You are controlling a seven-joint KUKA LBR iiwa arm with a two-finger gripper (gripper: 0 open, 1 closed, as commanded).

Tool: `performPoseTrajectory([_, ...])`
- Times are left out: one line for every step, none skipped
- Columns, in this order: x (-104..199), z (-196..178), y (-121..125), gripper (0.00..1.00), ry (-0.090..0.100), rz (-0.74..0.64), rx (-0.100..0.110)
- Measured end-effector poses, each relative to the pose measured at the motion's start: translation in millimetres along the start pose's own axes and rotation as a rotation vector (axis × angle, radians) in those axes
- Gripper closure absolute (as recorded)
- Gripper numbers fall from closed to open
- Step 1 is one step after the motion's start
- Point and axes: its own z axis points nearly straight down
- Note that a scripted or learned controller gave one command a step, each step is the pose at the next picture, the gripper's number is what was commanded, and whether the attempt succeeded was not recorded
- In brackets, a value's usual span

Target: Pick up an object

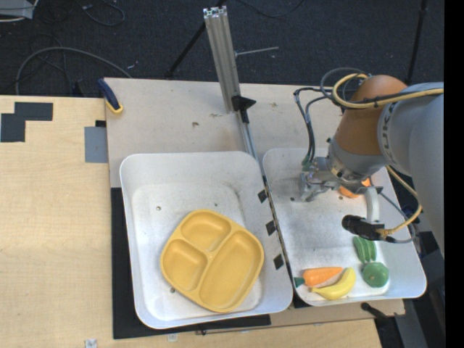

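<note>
Toy banana (338,287), near edge of right bin (290,216), touching carrot (322,275): prob. light, stiff, slick plastic; grip across its curved middle. 2 smooth green pieces (370,263) just beside. Gripper (316,187) low over bin's far half, open/closed can't tell. Left bin: yellow 3-compartment plate (212,260), rounded.

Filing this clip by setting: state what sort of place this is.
Probably a robotics lab bench. Two white bins sit side by side, toy food like a banana and carrot lies in the right one, and loose cables run behind.
</note>
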Motion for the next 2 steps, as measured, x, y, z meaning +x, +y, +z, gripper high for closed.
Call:
performPoseTrajectory([-1,-64,0,1.0,-0.022,0.007,-0.004])
performPoseTrajectory([1,-116,11,1.0,-0.021,0.007,-0.004])
